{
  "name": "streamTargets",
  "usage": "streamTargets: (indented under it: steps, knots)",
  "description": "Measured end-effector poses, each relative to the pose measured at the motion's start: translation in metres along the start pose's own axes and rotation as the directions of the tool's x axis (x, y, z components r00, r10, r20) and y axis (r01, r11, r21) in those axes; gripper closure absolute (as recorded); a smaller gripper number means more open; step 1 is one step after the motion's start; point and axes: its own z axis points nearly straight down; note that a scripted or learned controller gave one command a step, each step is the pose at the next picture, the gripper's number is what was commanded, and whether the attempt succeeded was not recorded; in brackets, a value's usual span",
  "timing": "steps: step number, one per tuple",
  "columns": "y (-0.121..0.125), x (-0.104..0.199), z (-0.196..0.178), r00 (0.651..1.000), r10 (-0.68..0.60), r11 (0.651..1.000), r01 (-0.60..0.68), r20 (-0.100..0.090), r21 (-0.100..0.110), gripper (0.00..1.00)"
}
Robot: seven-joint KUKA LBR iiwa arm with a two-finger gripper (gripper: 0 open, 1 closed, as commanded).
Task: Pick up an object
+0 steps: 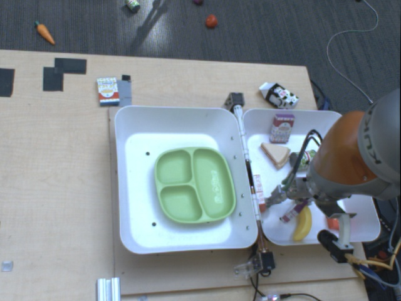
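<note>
the two-finger gripper [283, 207] hangs low over the right white bin [366, 227], fingers splayed apart with nothing between them. the yellow plastic banana [302, 224] lies just beside the gripper, toward the near rim, its long axis running near to far. beyond the banana sit a tan wedge of toy bread [276, 153] and a small pink carton [282, 128]. left of it, the other white bin [135, 187] holds a green three-part plate [195, 185].

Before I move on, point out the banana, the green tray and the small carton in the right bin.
banana [302, 224]: camera view, middle of its yellow body.
green tray [195, 185]: camera view, central divider.
small carton [282, 128]: camera view, front face.
</note>
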Motion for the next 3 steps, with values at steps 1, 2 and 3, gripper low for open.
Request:
streamTargets:
  steps: [1,2,3]
  knots:
    - [0.002,0.001,-0.011,1.000,-0.002,1.000,0.002,0.000,-0.005,1.00]
    - [-0.001,0.006,-0.097,1.000,-0.004,1.000,0.004,-0.004,0.008,1.00]
    - [-0.001,0.006,-0.097,1.000,-0.003,1.000,0.003,-0.004,0.008,0.00]
